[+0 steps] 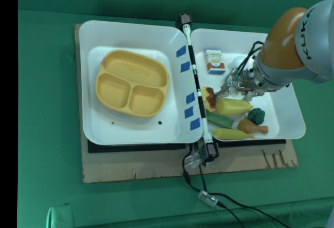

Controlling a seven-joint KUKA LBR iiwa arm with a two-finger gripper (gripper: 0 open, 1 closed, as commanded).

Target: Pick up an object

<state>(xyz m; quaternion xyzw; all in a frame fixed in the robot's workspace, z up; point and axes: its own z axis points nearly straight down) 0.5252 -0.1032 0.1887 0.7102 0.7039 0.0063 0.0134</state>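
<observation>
You see the arm reaching in from the right over the right bin, its orange band above the wrist and the gripper low over the bin's middle. The fingers are lost among the dark metal and cables there, so you cannot tell how far apart they stand, nor whether anything sits between them.

Just below the gripper lies a yellow pear-shaped toy, close enough that you cannot say whether it is touched. To its left, against the bin wall, is a small red and orange toy. Below the yellow piece a green stick-shaped toy lies at a slant, with a toy corn cob beneath it along the near wall. A toy drumstick lies to the right of those, and a dark green broccoli toy just above it. Farther back, a small red, white and blue carton lies apart from the cluster, with a white round object partly hidden beside the gripper.

In the left bin you have a yellow divided plate with three compartments, lying flat. Blue tape squares mark the wall where the two bins meet.
</observation>
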